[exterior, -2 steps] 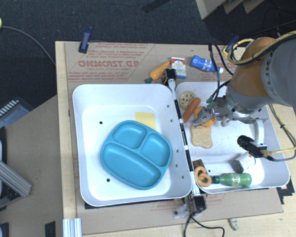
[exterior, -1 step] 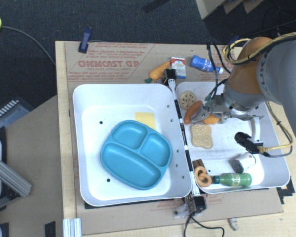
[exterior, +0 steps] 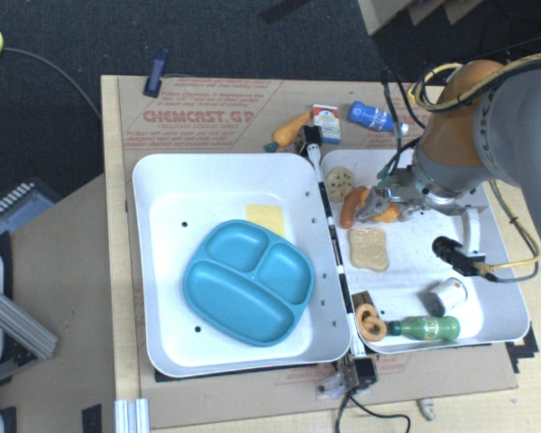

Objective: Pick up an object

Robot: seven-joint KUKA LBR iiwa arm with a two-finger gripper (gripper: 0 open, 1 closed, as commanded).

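My gripper (exterior: 377, 206) is low in the right bin (exterior: 500, 309), near its back left part. It hovers right over a small orange piece (exterior: 390, 214) and sits beside a reddish sausage (exterior: 352, 206) on its left. A speckled cookie (exterior: 339, 183) lies behind the sausage. In front of the gripper a tan bread slice (exterior: 370, 248) rests on the bin floor. Along the bin's front lie a pretzel-like ring (exterior: 371, 321), a green bottle (exterior: 427, 329) on its side and a white cup (exterior: 448, 292).
The left bin (exterior: 153, 242) holds a blue divided plate (exterior: 248, 280) and a yellow cheese slice (exterior: 265, 216). Behind the bins on the board lie a carrot (exterior: 291, 129), a small carton (exterior: 325, 123) and a blue bottle (exterior: 371, 115). A blue marker-like thing (exterior: 155, 72) lies at the board's back left.
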